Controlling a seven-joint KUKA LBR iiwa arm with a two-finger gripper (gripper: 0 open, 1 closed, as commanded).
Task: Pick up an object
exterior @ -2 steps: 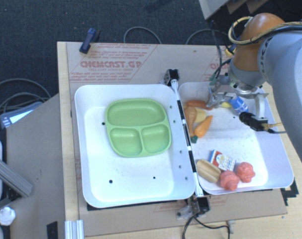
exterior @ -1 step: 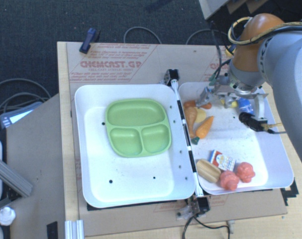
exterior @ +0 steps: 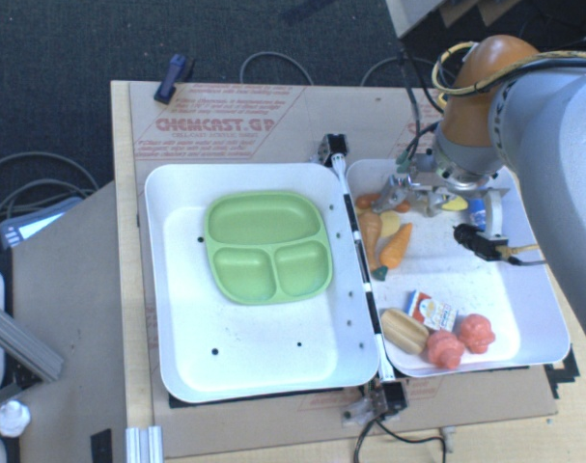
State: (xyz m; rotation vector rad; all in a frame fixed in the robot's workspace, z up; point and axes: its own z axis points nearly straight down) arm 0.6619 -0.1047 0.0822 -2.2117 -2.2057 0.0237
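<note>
Over the right bin [exterior: 539,350], near its far end, the pincer [exterior: 430,196] hangs low among the toy food; can't really tell how wide it's set from this angle. Just to its left sit a carrot [exterior: 397,246] and a pale piece [exterior: 371,228]. Well below it, toward the camera, there's a bread roll [exterior: 404,330], a small carton [exterior: 431,311] and two red lumps [exterior: 461,340]. Far to its left, the green divided plate [exterior: 268,246] lies in the left bin [exterior: 177,336].
</note>
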